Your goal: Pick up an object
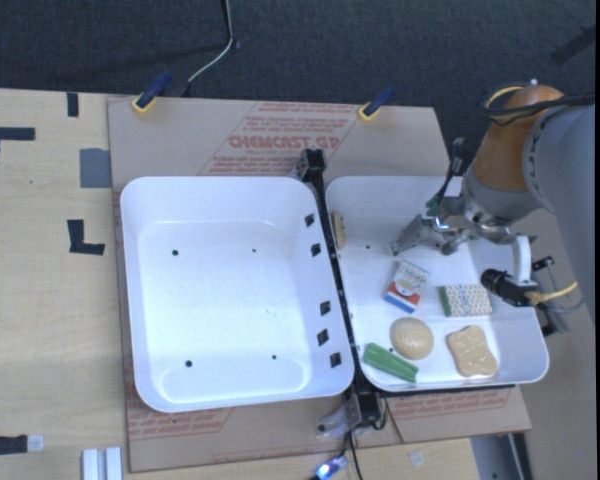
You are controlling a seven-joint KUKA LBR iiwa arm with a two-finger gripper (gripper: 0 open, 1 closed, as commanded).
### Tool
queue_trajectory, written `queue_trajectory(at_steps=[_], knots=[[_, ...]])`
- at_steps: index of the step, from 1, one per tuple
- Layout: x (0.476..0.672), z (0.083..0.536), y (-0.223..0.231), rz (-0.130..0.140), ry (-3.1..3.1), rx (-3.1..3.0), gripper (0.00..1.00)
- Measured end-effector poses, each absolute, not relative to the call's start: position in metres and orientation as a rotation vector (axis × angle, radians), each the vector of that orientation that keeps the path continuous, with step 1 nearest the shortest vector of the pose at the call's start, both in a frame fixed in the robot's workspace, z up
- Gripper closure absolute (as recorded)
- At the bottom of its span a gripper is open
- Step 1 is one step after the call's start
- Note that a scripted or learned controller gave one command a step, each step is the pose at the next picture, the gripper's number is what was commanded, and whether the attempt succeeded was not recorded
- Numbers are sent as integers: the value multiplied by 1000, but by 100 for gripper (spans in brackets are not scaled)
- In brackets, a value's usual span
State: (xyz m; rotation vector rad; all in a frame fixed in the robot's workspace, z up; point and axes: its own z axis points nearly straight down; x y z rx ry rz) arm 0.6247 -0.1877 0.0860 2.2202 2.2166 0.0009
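I am looking down on two white bins sitting side by side on a cardboard sheet. The left bin is lying toward nine o'clock and the right bin toward three o'clock. I am counting five loose objects, all in the right bin's lower half: one small red, white and blue packet, one green-and-white patterned pad just at its three o'clock, one round tan lump at the packet's six o'clock, one tan biscuit-shaped piece at the lump's three o'clock, and one green bar at the lump's seven o'clock. My arm is reaching in from three o'clock, and its gripper is hanging just at the packet's twelve o'clock; whether it is released or clenched I cannot tell. Two blue-and-yellow clamps are pinning the sheet's top edge.
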Motion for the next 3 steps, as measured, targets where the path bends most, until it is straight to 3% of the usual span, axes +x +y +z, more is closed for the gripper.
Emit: queue_trajectory(at_steps=[1, 2, 3], knots=[[563, 87, -206, 2, 2217, 2220, 0], [565, 96, -206, 0, 2217, 2217, 100], [565, 106, -206, 0, 2218, 2217, 100]])
